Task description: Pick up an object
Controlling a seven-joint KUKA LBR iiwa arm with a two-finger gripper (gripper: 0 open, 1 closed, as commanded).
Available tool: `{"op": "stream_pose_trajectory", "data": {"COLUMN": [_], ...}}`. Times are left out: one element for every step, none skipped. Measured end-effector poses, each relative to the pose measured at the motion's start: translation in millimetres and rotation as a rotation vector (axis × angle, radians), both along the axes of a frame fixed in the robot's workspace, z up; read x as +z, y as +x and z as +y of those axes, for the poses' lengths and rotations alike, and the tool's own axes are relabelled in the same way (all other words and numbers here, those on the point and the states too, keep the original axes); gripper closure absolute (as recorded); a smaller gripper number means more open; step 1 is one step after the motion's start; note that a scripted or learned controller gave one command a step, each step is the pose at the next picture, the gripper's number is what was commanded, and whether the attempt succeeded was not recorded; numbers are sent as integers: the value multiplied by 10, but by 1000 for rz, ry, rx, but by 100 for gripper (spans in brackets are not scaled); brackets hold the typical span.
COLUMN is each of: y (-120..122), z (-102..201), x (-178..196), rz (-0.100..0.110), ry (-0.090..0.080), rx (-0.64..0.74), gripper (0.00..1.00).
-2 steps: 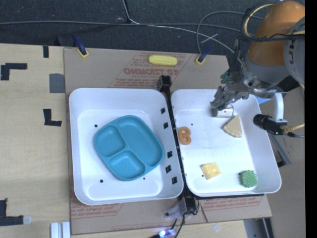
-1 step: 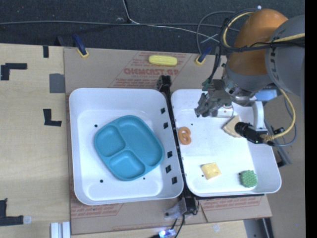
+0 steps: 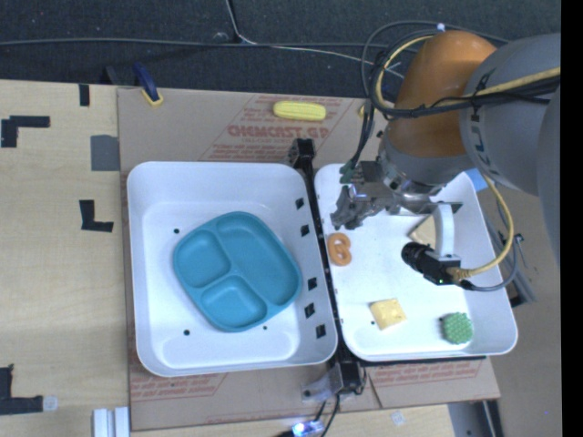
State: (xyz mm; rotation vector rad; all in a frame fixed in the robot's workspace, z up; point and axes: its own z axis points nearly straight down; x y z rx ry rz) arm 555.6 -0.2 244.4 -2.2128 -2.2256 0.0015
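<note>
Here the jaws (image 3: 351, 209) hang over the right bin (image 3: 492, 335), just above the orange pretzel (image 3: 340, 249); their spread cannot be told, being dark and blurred against the wrist.

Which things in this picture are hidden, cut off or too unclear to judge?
- Grey arm's gripper, camera view: dark and small against the right white plastic bin; open or shut is unclear.
- Back part of the right white plastic bin: covered by the arm's orange band and wrist.
- Small orange ring-shaped object: too small to identify.
- Green bumpy object and pale yellow square piece: too small to name.
</note>
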Motion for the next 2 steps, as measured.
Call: {"op": "stream_pose_trajectory", "data": {"y": [-137, -313], "z": [471, 888], "x": [-148, -127], "rz": [1, 1], "ry": [-1, -1], "rx": [-1, 0], "gripper": [100, 100]}}
